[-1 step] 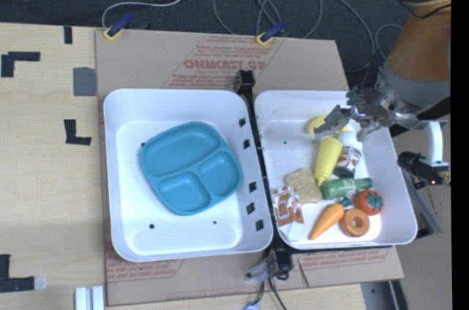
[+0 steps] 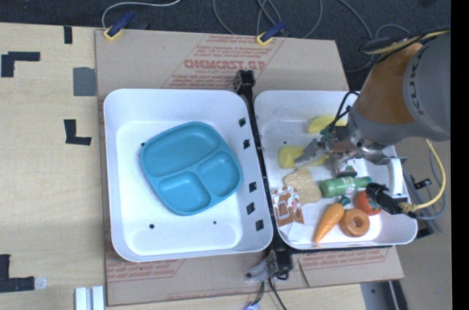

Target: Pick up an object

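The right bin (image 2: 282, 107) holds several toy foods: a yellow piece (image 2: 320, 124) at the back, a second yellow piece (image 2: 290, 155), a tan bread slice (image 2: 303, 185), a green bottle (image 2: 344, 186), a carrot (image 2: 329, 221), a red tomato (image 2: 366, 203), an orange ring (image 2: 356, 223) and a brown-and-white packet (image 2: 286, 205). My gripper (image 2: 325, 152) hangs low over the middle of this bin, just right of the second yellow piece and above the bread slice and the green bottle. The arm's wrist hides part of the bin's right side.
The left bin (image 2: 117, 155) holds a blue divided plate (image 2: 191, 167). A black divider (image 2: 253, 147) runs between the bins. Both bins rest on a cardboard sheet (image 2: 212, 59), and cables (image 2: 286, 1) lie on the dark floor behind it.
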